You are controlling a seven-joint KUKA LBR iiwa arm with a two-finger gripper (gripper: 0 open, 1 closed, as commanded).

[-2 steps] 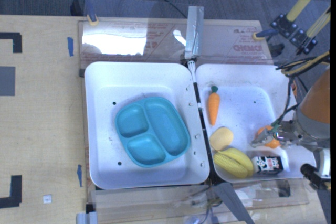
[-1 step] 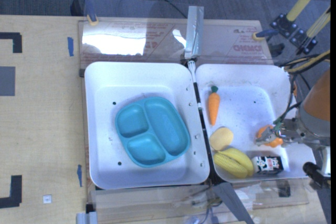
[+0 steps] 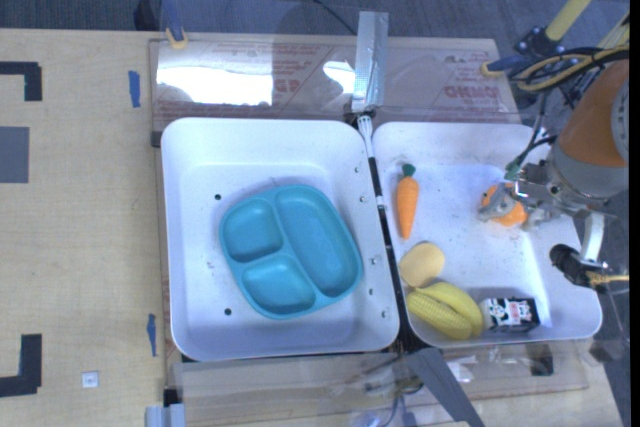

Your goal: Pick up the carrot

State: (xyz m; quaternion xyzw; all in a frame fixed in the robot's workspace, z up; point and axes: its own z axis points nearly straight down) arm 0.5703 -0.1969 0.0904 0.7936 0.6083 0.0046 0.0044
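- Nearest the camera, along the front wall of the right bin [image 3: 570,320], lie a yellow corn cob [image 3: 443,309] and a small black-and-white carton [image 3: 513,313]; the two are just beside each other, the carton on its side to the right of the cob.
- Just behind the cob, and touching or nearly touching it, sits a rounded pale yellow item [image 3: 421,263] (possibly a potato or lemon; the kind cannot be confirmed).
- Carrot [image 3: 406,200]: orange with a green top, lying in the right bin close to its left wall. It lies roughly along the bin's depth, green end pointing to the far side. Nothing touches it, and it is well apart from the gripper.
- Gripper [image 3: 515,198]: positioned over the right-hand part of the right bin, at the end of the grey arm [image 3: 595,130] entering from the right, orange band visible above the wrist. A small orange object [image 3: 501,207] sits at or under its tip; whether it lies between the fingers cannot be told, and whether the fingers are apart or together cannot be told either.
- Left bin [image 3: 190,215]: holds a blue three-compartment tray [image 3: 290,250], set at a slant near the bin's middle.
- Behind both bins stands a clear panel [image 3: 300,75] with a grey upright strip [image 3: 369,60] at the joint between them.
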